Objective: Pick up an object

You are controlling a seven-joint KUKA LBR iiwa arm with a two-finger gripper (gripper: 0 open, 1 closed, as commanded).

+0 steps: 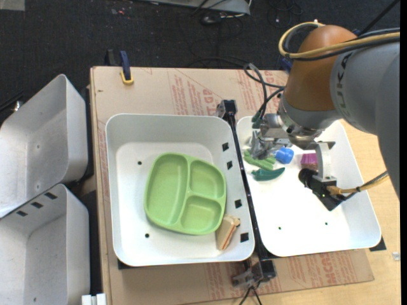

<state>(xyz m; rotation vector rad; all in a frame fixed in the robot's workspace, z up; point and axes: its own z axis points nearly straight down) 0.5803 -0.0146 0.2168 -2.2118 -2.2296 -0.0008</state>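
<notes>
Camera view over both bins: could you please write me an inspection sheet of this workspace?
Surface: brown cardboard-topped bench; left white bin and right white bin side by side on it.
Job's things: light green divided plastic plate and tan block in the left bin; dark green curved piece, small blue piece and small purple piece in the right bin.
Clutter: blue-and-yellow clamp at the bench's far left corner.
Grippers: two-finger gripper low over the right bin, by the blue piece; grasp unclear.
Cables: black cables crossing the bench's far edge.
Surroundings: two spare white bins left of the bench; dark floor.
</notes>
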